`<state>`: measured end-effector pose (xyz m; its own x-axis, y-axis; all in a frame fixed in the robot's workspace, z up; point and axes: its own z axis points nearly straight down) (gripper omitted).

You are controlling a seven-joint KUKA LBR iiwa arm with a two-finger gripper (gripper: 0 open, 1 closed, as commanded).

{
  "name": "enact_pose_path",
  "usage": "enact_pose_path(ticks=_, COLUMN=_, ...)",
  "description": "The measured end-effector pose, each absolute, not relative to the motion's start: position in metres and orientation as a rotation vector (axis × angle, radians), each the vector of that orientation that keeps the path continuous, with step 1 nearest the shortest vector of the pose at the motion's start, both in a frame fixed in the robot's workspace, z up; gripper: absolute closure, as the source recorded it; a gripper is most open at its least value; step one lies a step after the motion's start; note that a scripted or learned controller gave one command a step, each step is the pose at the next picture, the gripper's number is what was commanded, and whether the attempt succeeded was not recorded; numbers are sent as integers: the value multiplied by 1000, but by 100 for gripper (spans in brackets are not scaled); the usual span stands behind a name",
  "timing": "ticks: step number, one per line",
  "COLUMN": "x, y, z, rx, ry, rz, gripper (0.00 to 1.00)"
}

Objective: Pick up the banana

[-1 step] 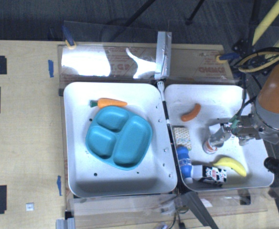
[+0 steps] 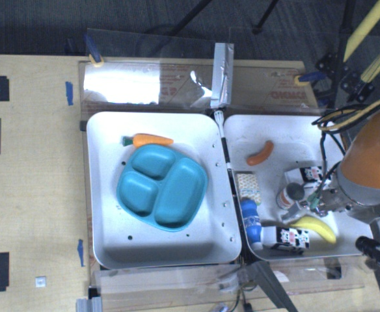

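right bin: banana lies at about 5 o'clock, near front wall. gripper sits just above banana, toward 12 o'clock of it; grip state cannot be told. sausage at 11 o'clock of gripper. left bin holds blue divided plate, carrot at its 12 o'clock.

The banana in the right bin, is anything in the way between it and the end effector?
Nothing visible blocks it. The banana lies near the front of the right bin, with the end effector just above it in the camera view. A black-and-white carton lies close by its left end, which could crowd a grasp.
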<state>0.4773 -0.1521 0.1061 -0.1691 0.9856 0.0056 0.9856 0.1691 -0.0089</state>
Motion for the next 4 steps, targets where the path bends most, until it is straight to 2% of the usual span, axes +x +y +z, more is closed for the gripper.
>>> enact_pose_path(ticks=1, x=478, y=-179, z=97, rx=-2070, ry=-2353, rz=4, gripper=0)
enact_pose_path(ticks=2, x=481, y=-102, z=86, rx=-2375, ry=-2062, rz=-3, gripper=0)
enact_pose_path(ticks=3, x=480, y=-131, z=191, rx=-2568, ry=-1809, rz=2, gripper=0)
enact_pose_path(ticks=4, x=479, y=-102, z=114, rx=-2396, ry=-2028, rz=2, gripper=0)
